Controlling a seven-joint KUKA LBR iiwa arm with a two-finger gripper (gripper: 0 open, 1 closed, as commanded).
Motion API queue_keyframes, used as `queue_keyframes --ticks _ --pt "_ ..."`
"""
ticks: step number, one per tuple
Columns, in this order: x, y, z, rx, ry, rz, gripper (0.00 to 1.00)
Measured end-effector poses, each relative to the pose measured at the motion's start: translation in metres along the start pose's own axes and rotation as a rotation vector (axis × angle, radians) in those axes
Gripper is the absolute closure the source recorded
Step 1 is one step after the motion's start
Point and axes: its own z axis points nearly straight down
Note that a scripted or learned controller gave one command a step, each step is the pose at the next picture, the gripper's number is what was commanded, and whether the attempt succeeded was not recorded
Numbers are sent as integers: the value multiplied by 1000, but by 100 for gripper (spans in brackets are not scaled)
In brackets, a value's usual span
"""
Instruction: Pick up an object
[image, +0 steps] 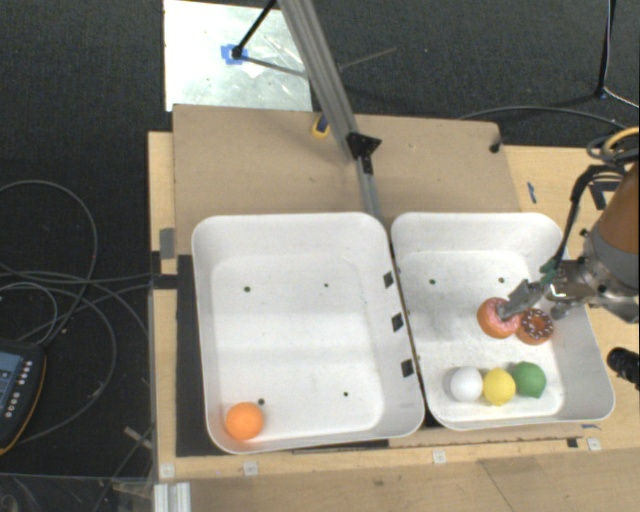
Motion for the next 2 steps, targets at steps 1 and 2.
queue_keyframes --ticks 1,2 --pt "0 1 -2 -5 -1 1 0" --pt "4 5 59 1 0 3 0"
